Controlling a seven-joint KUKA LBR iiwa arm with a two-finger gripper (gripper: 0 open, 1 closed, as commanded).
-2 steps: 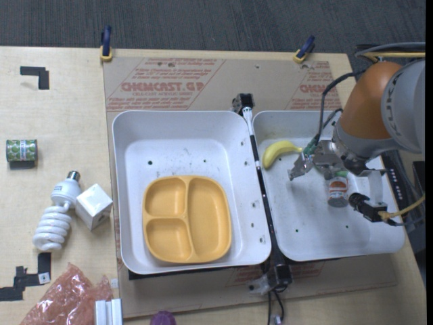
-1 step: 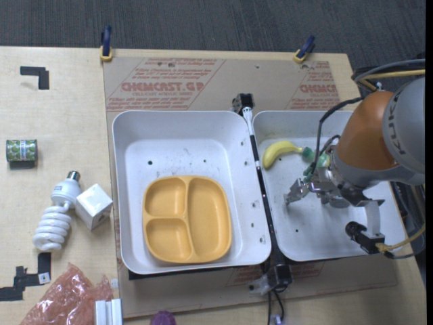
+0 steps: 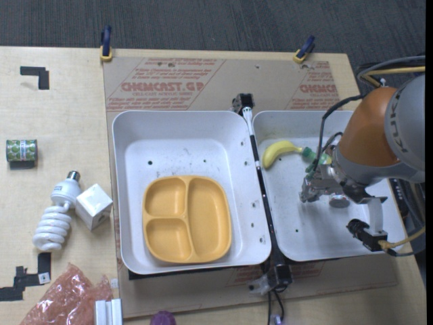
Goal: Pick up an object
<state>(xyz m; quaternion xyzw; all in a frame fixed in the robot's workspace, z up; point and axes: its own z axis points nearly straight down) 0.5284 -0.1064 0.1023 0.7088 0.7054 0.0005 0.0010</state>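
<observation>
Arm (image 3: pixel 379 134) reaches into right bin (image 3: pixel 291 239) from right. Gripper (image 3: pixel 312 189) low over bin floor; fingers' opening cannot be told. Banana (image 3: pixel 279 152) lies in bin's upper left, near gripper, apart. Left bin (image 3: pixel 128 134) holds yellow tray (image 3: pixel 187 219).

Two white bins are seen side by side on the counter (image 3: pixel 54 120). A yellow divided plate (image 3: pixel 187 219) is laid in the left bin (image 3: pixel 128 141). A banana (image 3: pixel 279 152) is seen in the right bin (image 3: pixel 284 239) near its far left corner. The hand (image 3: pixel 312 193) is lowered into the right bin, just beside the banana. A bulb (image 3: pixel 55 215), a white cube (image 3: pixel 93 206) and a green can (image 3: pixel 21 152) are placed on the counter, left of the bins.
</observation>
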